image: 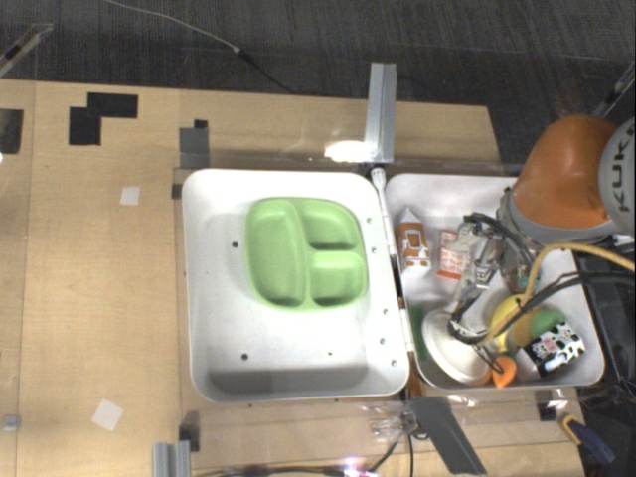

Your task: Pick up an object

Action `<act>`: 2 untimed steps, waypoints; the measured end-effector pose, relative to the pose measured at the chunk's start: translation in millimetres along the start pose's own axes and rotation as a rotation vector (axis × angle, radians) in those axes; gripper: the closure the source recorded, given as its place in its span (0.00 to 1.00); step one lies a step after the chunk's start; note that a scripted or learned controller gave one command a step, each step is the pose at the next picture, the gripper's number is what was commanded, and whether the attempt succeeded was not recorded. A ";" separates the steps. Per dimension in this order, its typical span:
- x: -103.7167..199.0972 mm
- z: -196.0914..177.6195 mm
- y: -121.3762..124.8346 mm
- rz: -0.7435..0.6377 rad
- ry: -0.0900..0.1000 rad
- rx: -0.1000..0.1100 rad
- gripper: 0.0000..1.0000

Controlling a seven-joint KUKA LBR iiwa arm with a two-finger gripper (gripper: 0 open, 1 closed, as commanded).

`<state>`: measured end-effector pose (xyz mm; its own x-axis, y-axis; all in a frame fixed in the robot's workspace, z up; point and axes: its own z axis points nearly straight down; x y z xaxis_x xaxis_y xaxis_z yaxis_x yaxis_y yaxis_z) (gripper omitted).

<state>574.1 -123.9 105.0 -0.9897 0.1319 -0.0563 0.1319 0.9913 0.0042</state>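
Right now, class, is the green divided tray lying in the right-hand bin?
No: the green divided tray lies in the left bin, alone on its white floor.

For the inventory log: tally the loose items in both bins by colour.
Green: 2, divided plate, small piece
White: 1, bowl
Yellow: 1, banana-like item
Orange: 1, small item
Black-and-white: 1, spotted item
Orange-and-white packets: 2
Total: 8

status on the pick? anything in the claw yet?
Done: the arm has reached into the right bin, and the claw is low over the clutter there. In hand: nothing I can confirm; cables and wrist hide its tips. Left: the grasp and lift. The white bowl, yellow item, black-and-white toy and orange-white packets all lie in that bin. The green divided tray sits in the left bin.
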 end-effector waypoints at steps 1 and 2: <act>32.1 -12.2 5.6 0.076 0.036 0.003 0.00; 61.4 -3.9 25.4 0.119 -0.018 0.009 0.00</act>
<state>516.5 -90.6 105.5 -0.9658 0.2484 -0.0743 0.2489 0.9685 0.0029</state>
